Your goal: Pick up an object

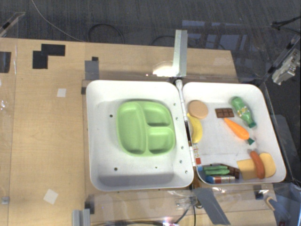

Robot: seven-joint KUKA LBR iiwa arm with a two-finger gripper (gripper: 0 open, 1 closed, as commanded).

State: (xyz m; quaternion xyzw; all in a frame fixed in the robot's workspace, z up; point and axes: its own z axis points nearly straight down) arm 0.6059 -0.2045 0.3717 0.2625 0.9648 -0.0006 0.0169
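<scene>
The two bins look like smooth white plastic with a soft sheen. The green divided plate is matt plastic. The desk has a pale wood-grain finish. The green bottle and banana look glossy plastic.

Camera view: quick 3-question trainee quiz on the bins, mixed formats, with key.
1. True or false: the light green plastic divided plate lies in the right white bin.
2. What lies directly below the round tan cookie? A) yellow banana B) green bottle C) orange carrot
3. Fill in: the brown chocolate bar lies between the cookie and the ____.

Key: 1 false, left white bin; 2 A; 3 green bottle.
</scene>
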